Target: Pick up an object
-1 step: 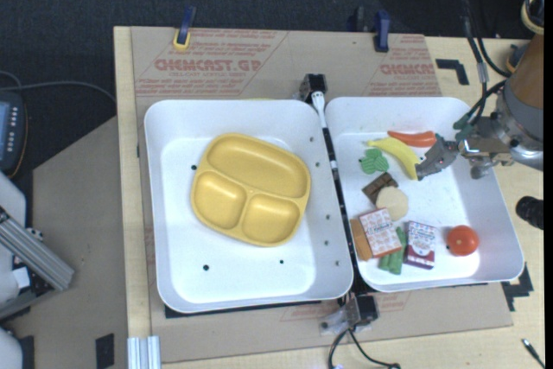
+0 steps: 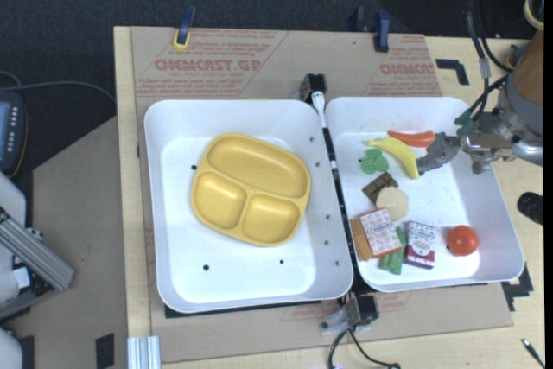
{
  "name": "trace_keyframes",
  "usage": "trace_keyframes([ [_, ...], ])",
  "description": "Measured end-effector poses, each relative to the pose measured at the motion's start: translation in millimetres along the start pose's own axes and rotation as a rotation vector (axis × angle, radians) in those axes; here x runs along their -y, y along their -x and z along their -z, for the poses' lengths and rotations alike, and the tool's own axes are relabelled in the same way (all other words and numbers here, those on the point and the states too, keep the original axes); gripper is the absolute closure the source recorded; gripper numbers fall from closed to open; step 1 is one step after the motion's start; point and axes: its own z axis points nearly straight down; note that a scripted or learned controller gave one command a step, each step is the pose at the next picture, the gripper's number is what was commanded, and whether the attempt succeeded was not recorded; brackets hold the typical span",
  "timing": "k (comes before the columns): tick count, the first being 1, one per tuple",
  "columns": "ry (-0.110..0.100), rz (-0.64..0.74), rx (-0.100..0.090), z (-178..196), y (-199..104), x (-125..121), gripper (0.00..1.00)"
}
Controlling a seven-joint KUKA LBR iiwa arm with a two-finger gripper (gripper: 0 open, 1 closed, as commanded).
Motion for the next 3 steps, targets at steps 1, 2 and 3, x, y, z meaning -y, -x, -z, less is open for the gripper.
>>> trace_keyframes([
  [1,-0.009,-0.001,-0.002,-63.9,-1.8,0.6,0.00],
  [2,-0.007,-0.001,-0.002,-111.8,-5.2,9.9,0.00],
  [3,-0.003,-0.002,-0.003,-173.2,-8.8,6.3,0.00],
])
